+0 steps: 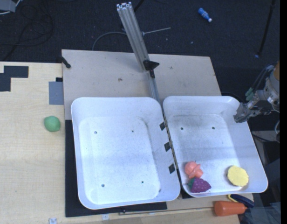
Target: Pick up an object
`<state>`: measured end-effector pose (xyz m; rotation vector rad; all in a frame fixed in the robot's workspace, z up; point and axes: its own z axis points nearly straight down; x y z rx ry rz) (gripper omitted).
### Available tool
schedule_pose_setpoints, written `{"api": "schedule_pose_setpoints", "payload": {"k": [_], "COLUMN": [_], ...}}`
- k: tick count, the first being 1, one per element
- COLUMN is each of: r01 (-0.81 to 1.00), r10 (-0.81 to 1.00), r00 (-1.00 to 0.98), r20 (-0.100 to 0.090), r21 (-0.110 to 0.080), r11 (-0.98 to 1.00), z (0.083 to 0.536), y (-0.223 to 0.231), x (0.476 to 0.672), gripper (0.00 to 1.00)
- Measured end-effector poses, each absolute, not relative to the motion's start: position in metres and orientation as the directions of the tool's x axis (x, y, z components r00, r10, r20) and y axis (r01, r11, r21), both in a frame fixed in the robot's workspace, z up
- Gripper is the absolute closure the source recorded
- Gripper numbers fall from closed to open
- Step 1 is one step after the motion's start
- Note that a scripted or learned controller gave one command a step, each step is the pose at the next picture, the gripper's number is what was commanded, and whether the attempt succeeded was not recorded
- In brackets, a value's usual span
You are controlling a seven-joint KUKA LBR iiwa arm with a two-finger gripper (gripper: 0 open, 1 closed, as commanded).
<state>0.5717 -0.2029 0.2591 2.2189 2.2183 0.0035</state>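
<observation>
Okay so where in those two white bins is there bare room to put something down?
The left bin has bare floor from rim to rim. In the right bin, the half farther from the camera is bare. Its near end is crowded: orange toy, purple grapes, yellow piece. The pincer sits at its right rim.

The robot's visible part is small and sits at the frame's right side. The gripper (240, 117) is a compact grey metal assembly with dark, angular parts toward its tip. Thin dark cables or rods run up from it to the wrist. The wrist itself is pale grey and rounded, with a hint of orange at its upper edge. Finer details are blurred.
</observation>
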Motion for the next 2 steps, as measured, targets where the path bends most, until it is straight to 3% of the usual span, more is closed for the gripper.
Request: {"api": "schedule_pose_setpoints", "payload": {"k": [1, 2], "r01": [1.0, 1.0], "r10": [1.0, 1.0], "r00": [-0.003, -0.003], "r20": [0.001, 0.001], "r21": [-0.001, -0.001], "r11": [0.003, 0.003], "z": [0.245, 0.242], "y": [-0.151, -0.105], "x": [0.558, 0.558], "gripper": [1.0, 1.0]}}
